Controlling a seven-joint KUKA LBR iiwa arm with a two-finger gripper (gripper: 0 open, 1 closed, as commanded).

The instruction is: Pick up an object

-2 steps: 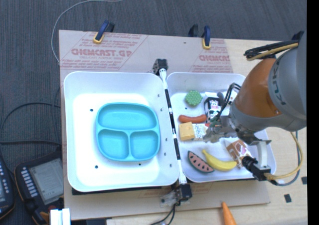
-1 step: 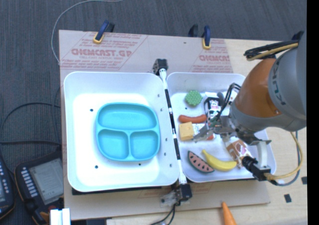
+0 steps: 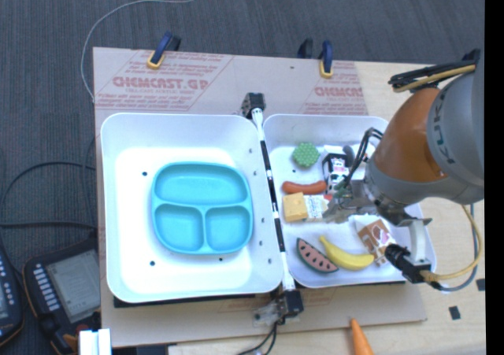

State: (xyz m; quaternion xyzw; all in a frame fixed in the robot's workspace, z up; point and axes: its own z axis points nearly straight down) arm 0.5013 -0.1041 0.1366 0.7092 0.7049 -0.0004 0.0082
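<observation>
- The grey arm with its orange band [image 3: 409, 137] reaches in from the right and hangs over the right-hand shallow white bin [image 3: 277, 188], its wrist covering that bin's right half.
- The two-finger gripper [image 3: 340, 205] sits low in the middle of that bin; whether it is open or closed cannot be told, since the wrist and its cabling hide the tip.
- No toy can be seen held in it, so the pick looks not yet made.
- The nearest candidate is the pale yellow cheese-like block [image 3: 294, 208], lying just to the left of the gripper, near but seemingly not touching.
- The thin orange-red sausage-like piece [image 3: 303, 186] lies just above the block, its long axis running left to right, pointing toward the gripper.
- The green round knobbly toy [image 3: 305, 155] sits further up the bin, apart from the gripper.
- The yellow plastic banana [image 3: 346, 255] lies below the gripper, its long axis left to right with a slight upward curl; the red watermelon slice [image 3: 316, 256] touches or nearly touches its left end.
- A brown-and-white toy [image 3: 374, 234] lies just beside the gripper, lower right, partly under the arm.
- The left bin [image 3: 134, 137] bears a light blue three-compartment plastic tray [image 3: 202, 208], well apart from the gripper.
- In my judgement, the next move turns on a short shift left and down onto the block.
</observation>
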